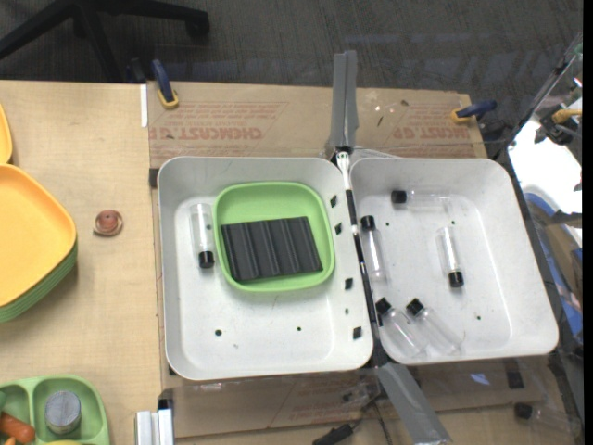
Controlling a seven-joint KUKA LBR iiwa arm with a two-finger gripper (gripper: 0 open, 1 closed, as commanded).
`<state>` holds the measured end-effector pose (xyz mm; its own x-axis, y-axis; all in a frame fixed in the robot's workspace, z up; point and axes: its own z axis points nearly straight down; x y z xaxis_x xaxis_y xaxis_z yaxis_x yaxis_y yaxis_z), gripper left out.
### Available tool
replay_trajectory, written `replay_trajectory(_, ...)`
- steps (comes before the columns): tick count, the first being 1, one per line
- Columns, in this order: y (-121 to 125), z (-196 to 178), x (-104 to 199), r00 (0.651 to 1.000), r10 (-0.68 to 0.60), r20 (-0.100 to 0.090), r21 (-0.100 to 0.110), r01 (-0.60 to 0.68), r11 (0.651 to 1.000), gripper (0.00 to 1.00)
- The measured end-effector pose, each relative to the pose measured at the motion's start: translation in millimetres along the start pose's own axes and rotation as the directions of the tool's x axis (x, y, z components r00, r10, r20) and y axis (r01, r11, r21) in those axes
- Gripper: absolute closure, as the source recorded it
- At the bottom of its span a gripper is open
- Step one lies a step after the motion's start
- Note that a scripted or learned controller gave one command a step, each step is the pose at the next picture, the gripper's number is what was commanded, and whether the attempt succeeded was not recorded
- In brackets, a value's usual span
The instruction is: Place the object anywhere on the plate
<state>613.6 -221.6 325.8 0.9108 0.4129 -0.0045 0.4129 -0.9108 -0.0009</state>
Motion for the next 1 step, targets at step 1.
replay_trajectory(1,8.7,-4.7,20.2,0.996,0.087,0.000,0.000,-0.087,0.996,0.00)
